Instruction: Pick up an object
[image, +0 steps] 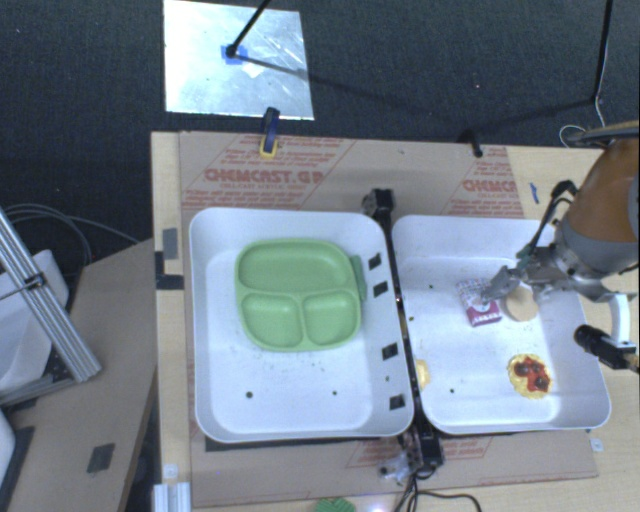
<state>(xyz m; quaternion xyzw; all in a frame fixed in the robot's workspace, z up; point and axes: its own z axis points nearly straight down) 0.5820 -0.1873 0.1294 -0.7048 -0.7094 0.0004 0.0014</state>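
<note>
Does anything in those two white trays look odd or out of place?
One small yellowish object sits at the right bin's left edge, against the divider, apart from the other items. Otherwise nothing stands out.

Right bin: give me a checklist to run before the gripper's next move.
1. Gripper sits over the right bin: ok.
2. Pink packet lies right at the gripper, within reach: ok.
3. Packet held between the gripper's tips: cannot tell.
4. Beige round piece lies close beside the packet and could be caught too: not ok.
5. Pizza toy lies apart from the gripper: ok.
6. Green tray rests in the left bin, away from the arm: ok.
</note>
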